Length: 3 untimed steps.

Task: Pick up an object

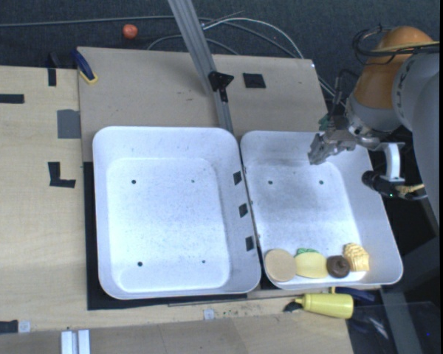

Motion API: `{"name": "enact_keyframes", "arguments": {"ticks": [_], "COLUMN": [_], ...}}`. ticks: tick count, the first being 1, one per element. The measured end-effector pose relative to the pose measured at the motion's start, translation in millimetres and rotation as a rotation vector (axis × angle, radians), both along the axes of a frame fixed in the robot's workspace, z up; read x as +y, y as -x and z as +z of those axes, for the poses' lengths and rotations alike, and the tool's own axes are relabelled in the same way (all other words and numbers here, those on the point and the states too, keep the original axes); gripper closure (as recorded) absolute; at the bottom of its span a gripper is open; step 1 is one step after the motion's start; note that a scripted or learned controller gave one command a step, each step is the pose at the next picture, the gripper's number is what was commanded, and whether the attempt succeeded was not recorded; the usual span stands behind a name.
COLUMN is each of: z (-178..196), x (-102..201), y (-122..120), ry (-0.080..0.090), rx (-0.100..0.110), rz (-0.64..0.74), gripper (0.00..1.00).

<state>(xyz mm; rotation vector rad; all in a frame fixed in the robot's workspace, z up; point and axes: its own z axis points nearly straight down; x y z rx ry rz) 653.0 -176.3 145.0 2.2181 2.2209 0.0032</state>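
Objects for picking are being kept in a row along the near wall of the right bin (369,205): a tan disc (280,265), a yellow piece (310,265), a dark ring (339,267) and a corn-like piece (356,256). The gripper (323,150) is being held over the bin's far end, well apart from them; whether it is open cannot be told. The approach is judged not yet begun; a reach toward the near wall is being called for. The row's long axis is running along that wall.

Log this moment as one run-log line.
gripper: over far end of right bin, holding nothing visible | objects: small pile at near edge of right bin, untouched | pick: not yet done
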Motion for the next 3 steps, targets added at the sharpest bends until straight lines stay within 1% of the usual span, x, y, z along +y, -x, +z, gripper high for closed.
{"name": "enact_keyframes", "arguments": {"ticks": [1, 2, 3], "z": [47, 109, 95], "x": [-5, -5, 49], "y": [-8, -4, 0], "ry": [0.001, 0.001, -0.001], "rx": [0.0, -0.002, 0.004], "rz": [-0.001, -0.001, 0.003], "gripper": [1.0, 1.0, 1.0]}}
